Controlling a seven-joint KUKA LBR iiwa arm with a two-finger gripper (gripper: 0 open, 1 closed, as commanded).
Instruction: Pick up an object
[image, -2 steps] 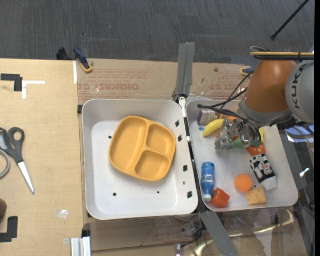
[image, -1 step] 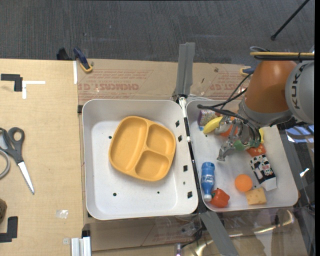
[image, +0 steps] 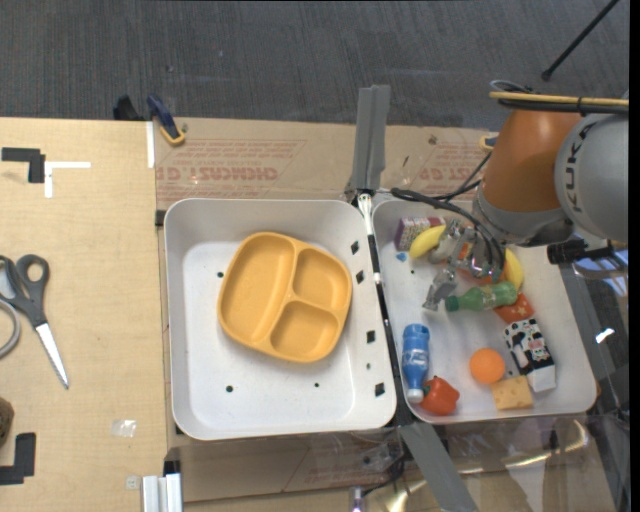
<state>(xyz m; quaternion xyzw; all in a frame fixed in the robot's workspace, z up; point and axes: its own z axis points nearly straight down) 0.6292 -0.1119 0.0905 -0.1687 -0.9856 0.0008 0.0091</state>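
While the grey arm with its orange band (image: 535, 150) reaches in from the right edge of the frame, its two-finger gripper (image: 448, 282) hangs low over the upper middle of the right white bin (image: 570, 405), fingers spread apart, with nothing between them. Just right of the fingertips lies a green plastic bottle (image: 485, 297), beside a yellow banana (image: 428, 240). Lower in that bin lie a blue bottle (image: 415, 352) and an orange ball (image: 487, 366). At frame centre, the left white bin (image: 190, 330) holds a yellow divided plate (image: 285, 296).
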